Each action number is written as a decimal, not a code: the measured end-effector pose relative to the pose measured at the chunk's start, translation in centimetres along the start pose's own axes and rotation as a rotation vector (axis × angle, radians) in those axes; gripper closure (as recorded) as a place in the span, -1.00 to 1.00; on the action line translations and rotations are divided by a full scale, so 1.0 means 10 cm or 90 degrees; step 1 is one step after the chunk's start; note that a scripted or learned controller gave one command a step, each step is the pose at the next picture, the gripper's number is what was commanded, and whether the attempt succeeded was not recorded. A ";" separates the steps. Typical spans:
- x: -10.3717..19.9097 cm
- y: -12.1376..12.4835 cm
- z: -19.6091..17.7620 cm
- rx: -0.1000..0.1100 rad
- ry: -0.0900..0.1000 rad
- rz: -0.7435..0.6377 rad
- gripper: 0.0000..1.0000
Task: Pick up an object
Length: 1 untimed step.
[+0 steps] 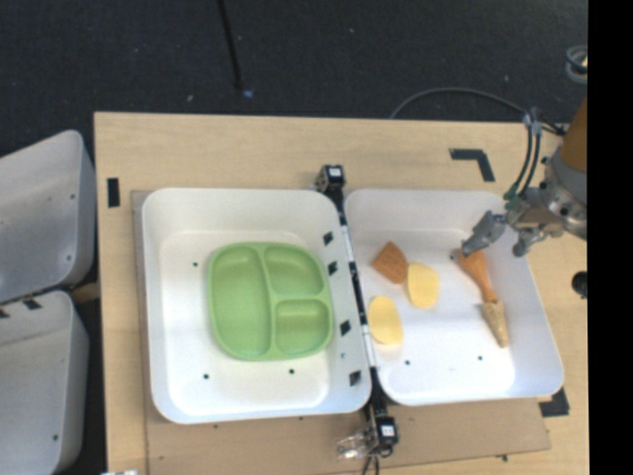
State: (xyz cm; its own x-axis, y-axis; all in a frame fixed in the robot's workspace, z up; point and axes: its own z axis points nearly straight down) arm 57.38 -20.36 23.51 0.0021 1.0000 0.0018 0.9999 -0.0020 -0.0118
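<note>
The right bin [445,384] holds several food pieces. There is an orange-brown wedge [391,262], two yellow slices [422,286] [385,321], an orange carrot stick [482,277] and a tan piece [496,323]. My gripper [492,249] hangs over the bin's upper right part, just above the top end of the carrot stick. Its fingers are spread open, and the left fingertip [465,252] is close to the carrot's upper end. Nothing sits between the fingers.
The left bin [173,384] holds a green divided plate [269,300]. A black divider with clips [346,295] runs between the bins. A cable [445,95] loops over the bench behind the right bin.
</note>
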 end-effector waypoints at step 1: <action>0.00 0.02 -0.08 -0.008 -0.002 -0.002 -1.00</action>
State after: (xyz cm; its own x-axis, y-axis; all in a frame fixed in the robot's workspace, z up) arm 57.63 -20.31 24.27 -0.0013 1.0000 -0.0013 1.0000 0.0013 0.0006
